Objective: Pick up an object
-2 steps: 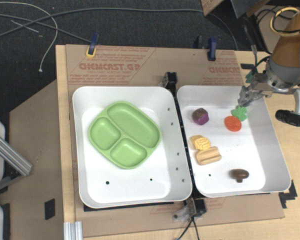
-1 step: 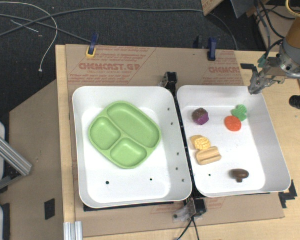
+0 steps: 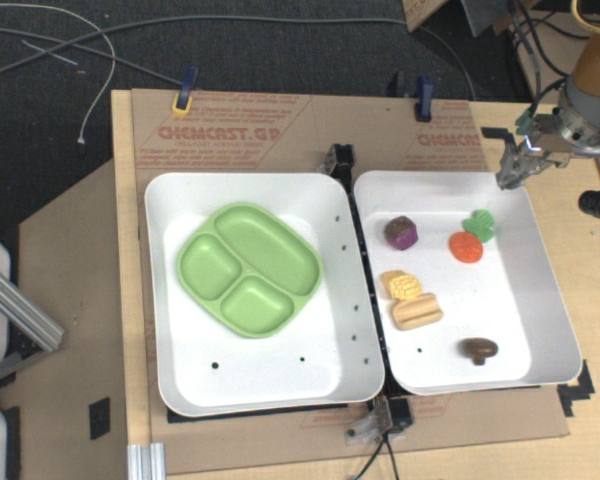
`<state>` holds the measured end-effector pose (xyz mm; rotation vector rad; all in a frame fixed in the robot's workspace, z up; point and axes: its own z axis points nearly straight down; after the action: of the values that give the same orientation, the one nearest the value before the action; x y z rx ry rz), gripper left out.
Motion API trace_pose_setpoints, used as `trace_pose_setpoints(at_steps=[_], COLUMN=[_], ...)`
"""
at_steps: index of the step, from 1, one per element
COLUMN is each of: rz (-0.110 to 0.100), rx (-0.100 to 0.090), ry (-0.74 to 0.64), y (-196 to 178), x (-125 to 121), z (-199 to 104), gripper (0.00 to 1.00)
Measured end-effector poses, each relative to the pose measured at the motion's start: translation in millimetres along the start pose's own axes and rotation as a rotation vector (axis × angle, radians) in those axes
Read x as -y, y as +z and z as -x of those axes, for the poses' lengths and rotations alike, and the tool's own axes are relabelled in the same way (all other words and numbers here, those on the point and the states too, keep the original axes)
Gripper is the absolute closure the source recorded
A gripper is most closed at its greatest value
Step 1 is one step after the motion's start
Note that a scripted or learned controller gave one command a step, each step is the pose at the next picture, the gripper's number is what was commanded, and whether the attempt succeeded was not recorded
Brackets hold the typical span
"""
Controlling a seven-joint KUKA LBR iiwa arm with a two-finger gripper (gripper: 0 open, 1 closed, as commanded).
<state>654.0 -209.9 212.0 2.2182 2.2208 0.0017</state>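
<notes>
Five small objects are seen lying in the right bin (image 3: 540,298), none of them lifted. A purple, rounded piece (image 3: 401,232) sits toward the bin's upper left. An orange-red tomato-like piece (image 3: 467,247) lies to its right, with a green leafy piece (image 3: 481,223) touching or just beside its upper edge. Lower down, near the bin's left wall, a yellow corn piece (image 3: 402,286) is found, and a tan bread-like piece (image 3: 417,312) rests directly below it, the two touching or nearly so. A dark brown mushroom-shaped piece (image 3: 479,348) lies apart from the rest, toward the bin's lower right.

The hand (image 3: 512,173) is placed over the upper right corner of the right bin, at or just above its rim, well apart from every object. Nothing is seen between its fingers; whether they are spread or closed cannot be told at this size.

In the left bin (image 3: 180,368) a green divided plate (image 3: 248,268) with three compartments is set, tilted diagonally and lying toward the upper middle of the bin.

Both bins are carried side by side on a tabletop (image 3: 280,128) covered with brown cardboard, which is held at its far edge by two blue clamps (image 3: 187,88). White cables (image 3: 70,43) are seen trailing over the dark floor beyond.
</notes>
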Motion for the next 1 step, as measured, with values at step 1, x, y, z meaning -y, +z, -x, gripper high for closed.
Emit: trace_pose_setpoints(at_steps=[1], rz=[-0.005], rx=[-0.004], ry=[-0.003], y=[-11.2], x=[23.8], z=[-53.8], gripper=[1.00])
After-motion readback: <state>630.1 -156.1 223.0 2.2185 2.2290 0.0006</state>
